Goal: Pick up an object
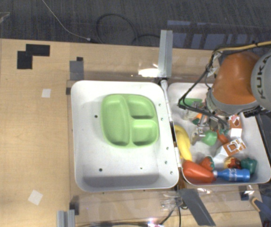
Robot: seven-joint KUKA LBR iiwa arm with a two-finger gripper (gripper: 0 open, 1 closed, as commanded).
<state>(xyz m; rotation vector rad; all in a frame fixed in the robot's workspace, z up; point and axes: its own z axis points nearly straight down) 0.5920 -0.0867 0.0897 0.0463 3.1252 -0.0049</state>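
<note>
My gripper (202,131) hangs low inside the right bin (263,150), under the orange band of the arm (234,79). Just below it, to the right, lies a small green object (210,138), touching or nearly touching the gripper's tip. A yellow banana (183,143) lies to the left along the bin's left wall. A red pepper (198,172) and a blue bottle (233,175) rest at the near edge. Orange-and-white pieces (233,146) sit to the right of the gripper, and a dark green item (249,164) lies in the near right corner.
The left bin (86,126) holds a light green divided plate (128,119). A metal post (165,51) stands behind the seam between the bins. Black cables (192,98) loop off the wrist over the right bin's far side.
</note>
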